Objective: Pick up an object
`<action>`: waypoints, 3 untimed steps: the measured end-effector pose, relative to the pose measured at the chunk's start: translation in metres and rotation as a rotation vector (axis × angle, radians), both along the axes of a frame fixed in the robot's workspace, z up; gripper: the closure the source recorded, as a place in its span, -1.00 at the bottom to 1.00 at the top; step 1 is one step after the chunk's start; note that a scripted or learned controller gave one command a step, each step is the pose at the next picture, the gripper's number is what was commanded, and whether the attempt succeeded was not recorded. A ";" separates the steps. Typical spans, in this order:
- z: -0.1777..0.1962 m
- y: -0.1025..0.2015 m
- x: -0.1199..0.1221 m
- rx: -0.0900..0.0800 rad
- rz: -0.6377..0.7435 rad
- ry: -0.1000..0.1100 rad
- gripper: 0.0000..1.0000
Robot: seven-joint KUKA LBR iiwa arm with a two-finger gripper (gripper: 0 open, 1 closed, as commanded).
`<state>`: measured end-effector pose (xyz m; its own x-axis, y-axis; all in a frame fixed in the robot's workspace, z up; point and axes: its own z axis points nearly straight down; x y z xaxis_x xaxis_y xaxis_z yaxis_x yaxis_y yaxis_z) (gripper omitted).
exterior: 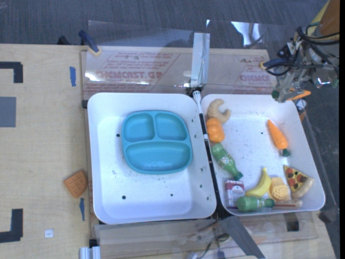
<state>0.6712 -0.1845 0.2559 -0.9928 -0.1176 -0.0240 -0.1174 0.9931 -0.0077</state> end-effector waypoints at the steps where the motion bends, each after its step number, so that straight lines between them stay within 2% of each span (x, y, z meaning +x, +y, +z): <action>1: -0.009 0.001 -0.002 0.005 0.000 0.014 -1.00; 2: -0.162 0.013 -0.002 0.003 0.072 0.017 -1.00; 3: -0.167 0.054 -0.040 0.005 0.085 0.014 -1.00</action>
